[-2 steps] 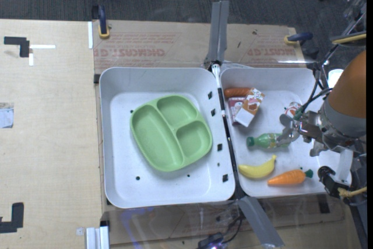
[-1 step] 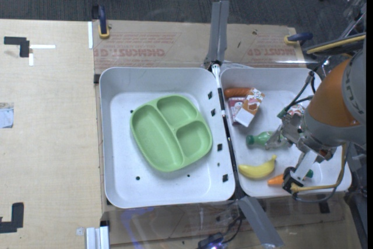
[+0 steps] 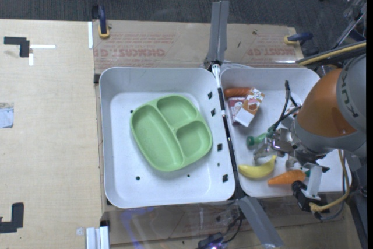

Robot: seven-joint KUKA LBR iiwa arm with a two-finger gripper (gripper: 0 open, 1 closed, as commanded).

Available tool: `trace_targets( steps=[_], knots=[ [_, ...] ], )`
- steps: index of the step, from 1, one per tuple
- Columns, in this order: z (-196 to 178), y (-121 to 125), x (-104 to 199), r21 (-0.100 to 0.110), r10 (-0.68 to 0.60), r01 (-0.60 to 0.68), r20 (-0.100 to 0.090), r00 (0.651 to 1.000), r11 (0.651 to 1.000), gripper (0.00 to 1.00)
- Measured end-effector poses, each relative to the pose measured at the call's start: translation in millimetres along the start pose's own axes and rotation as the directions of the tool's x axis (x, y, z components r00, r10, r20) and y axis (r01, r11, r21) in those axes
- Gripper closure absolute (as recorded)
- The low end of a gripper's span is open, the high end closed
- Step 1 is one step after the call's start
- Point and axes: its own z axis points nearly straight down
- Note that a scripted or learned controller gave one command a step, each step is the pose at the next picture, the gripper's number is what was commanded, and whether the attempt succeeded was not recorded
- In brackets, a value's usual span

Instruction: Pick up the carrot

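Note:
The orange carrot [image 3: 285, 178] lies near the front edge of the right bin [image 3: 303, 76], pointing left toward a yellow banana [image 3: 257, 170]. My gripper [image 3: 269, 147] hangs low over the bin, just above the banana and up-left of the carrot. Nothing shows in its grasp. The grey wrist and its orange band [image 3: 323, 108] cover the bin's right side, and wrist hardware overlaps the carrot's thick right end.
A green toy [image 3: 253, 140] sits by the gripper's left. A red-and-white packet [image 3: 245, 105] and a red-orange sausage-like item [image 3: 236, 91] lie at the bin's back left. The left bin [image 3: 116, 125] bears a green divided plate [image 3: 171, 132].

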Motion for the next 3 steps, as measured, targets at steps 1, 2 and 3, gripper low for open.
trace_targets(
  steps=[1,2,3],
  knots=[
    [-9.3,0.1,-0.4,0.001,0.002,-0.002,0.000,1.000,1.000,1.00],
    [-100.3,43.7,32.4,-0.002,-0.334,0.334,0.002,0.942,0.942,1.00],
    [-58.2,96.0,9.2,-0.002,-0.722,0.722,0.004,0.692,0.692,1.00]
  ],
)
